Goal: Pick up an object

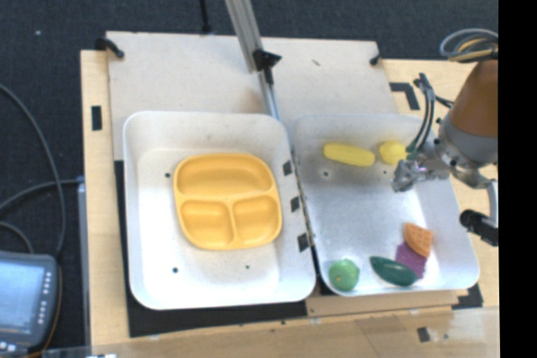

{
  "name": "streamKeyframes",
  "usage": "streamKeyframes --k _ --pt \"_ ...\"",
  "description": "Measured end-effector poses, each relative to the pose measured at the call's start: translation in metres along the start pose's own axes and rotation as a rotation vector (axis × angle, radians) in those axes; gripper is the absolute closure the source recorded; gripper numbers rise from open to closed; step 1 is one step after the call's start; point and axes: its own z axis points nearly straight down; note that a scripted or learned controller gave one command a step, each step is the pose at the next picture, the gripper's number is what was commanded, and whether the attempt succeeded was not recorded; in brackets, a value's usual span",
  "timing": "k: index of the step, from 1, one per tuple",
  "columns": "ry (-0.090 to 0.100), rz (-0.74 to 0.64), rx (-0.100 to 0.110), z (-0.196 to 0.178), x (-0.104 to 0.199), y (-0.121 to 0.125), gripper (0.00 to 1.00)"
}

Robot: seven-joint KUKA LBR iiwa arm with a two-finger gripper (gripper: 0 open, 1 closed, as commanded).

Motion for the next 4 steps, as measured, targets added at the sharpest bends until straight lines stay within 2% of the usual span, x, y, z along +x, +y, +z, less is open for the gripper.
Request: streamKeyframes --k 2,4 --pt "-0.002 -0.001 -0.003 -0.127 -0.004 0.002 1.00" --pt "0.003 -0.005 0.004 -0.125 0.090 0.016 1.00"
